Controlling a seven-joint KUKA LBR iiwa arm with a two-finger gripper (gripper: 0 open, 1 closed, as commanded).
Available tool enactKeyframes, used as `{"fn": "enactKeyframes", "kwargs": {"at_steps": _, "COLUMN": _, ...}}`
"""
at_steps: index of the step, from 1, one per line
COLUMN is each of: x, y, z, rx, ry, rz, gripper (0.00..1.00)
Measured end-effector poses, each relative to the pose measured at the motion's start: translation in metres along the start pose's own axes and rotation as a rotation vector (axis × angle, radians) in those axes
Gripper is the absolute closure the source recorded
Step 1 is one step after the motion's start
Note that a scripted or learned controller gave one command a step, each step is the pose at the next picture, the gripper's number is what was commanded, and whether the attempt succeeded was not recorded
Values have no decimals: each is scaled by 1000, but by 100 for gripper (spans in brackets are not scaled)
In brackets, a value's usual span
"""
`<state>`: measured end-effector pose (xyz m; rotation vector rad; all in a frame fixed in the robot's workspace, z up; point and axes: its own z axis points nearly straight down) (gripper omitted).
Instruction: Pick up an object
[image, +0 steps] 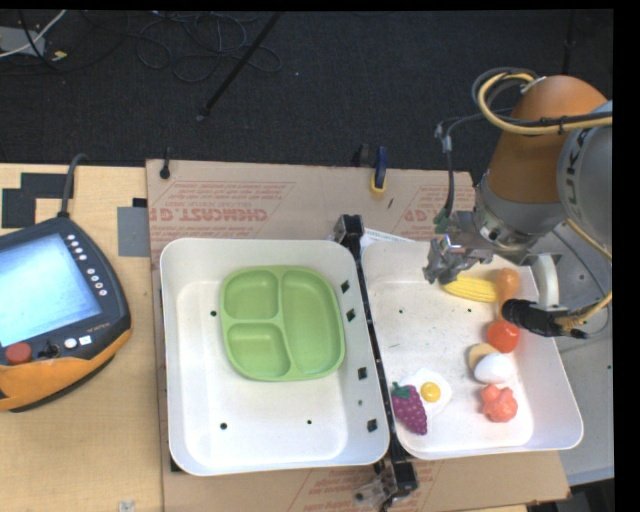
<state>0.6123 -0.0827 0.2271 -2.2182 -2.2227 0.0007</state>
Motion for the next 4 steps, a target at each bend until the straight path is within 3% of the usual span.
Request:
{"fn": "enactKeyframes", "kwargs": {"at_steps": 1, "x": 51, "y": -2, "z": 11, "rx": 3, "ry": 0, "rz": 0, "gripper": 100}}
{"fn": "enactKeyframes", "kwargs": {"at_steps": 3, "x": 154, "y": -1, "z": -11, "rx": 1, "ry": 0, "rz": 0, "gripper": 100}}
{"fn": "enactKeyframes", "kwargs": {"at_steps": 4, "x": 156, "y": -9, "z": 5, "rx": 4, "ry": -1, "rz": 3, "gripper": 100}}
